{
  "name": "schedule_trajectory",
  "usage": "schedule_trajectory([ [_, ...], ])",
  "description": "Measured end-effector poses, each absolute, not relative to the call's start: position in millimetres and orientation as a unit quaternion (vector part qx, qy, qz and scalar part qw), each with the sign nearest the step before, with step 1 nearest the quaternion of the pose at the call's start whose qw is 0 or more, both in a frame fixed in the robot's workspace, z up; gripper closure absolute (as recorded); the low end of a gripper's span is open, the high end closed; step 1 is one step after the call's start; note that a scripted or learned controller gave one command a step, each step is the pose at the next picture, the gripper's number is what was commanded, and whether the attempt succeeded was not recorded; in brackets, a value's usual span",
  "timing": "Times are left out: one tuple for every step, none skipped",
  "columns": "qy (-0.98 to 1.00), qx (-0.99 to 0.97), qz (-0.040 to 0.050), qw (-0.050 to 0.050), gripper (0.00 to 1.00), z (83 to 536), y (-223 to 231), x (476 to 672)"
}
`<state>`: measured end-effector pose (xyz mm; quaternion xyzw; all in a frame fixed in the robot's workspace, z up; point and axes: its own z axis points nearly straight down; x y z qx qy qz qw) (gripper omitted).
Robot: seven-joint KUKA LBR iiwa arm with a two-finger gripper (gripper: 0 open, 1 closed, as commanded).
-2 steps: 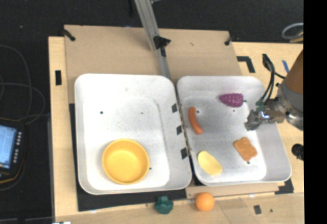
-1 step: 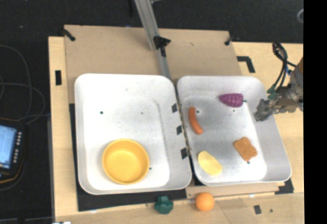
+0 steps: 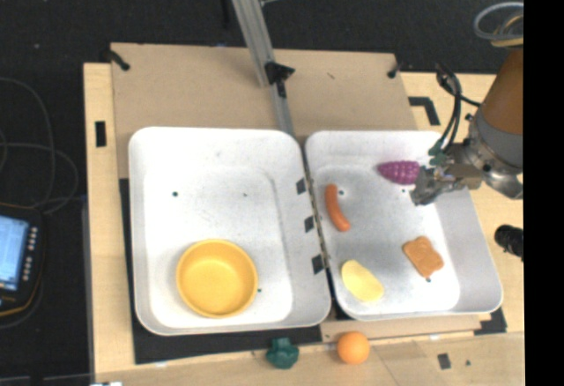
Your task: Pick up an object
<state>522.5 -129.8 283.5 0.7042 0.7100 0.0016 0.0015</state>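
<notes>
Bench [image 3: 101, 199] of pale wood stood on dark floor, bearing two white bins [image 3: 150, 164]. The arm [image 3: 504, 102] reached in from the right, its pincer [image 3: 426, 190] low over the right bin; whether its fingers were apart, I could not tell. Just left of the pincer lay a purple grape bunch [image 3: 399, 170], long axis left-right.

I see two white bins side by side on the worktop [image 3: 106, 358]. The left bin [image 3: 211, 164] holds a yellow bowl [image 3: 217, 278] near its front. In the right bin [image 3: 458, 287] lie a purple grape cluster [image 3: 399, 171], an orange sausage [image 3: 337, 207], a pale yellow piece [image 3: 361, 281] and a brown biscuit-like piece [image 3: 424, 256]. My gripper [image 3: 424, 191] hovers just right of the grapes. An orange ball [image 3: 353, 347] and a green item [image 3: 282, 353] rest outside the bins, on the front edge.
</notes>
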Motion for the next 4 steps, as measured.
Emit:
schedule_trajectory([
  [0.710, 0.705, 0.0007, 0.000, 1.00, 276, -76, 517.8],
  [0.709, 0.705, -0.0002, 0.000, 1.00, 262, -33, 528.4],
  [0.709, 0.705, -0.0004, -0.001, 1.00, 245, 21, 531.7],
  [0.708, 0.706, -0.0005, -0.001, 1.00, 233, 72, 535.6],
])
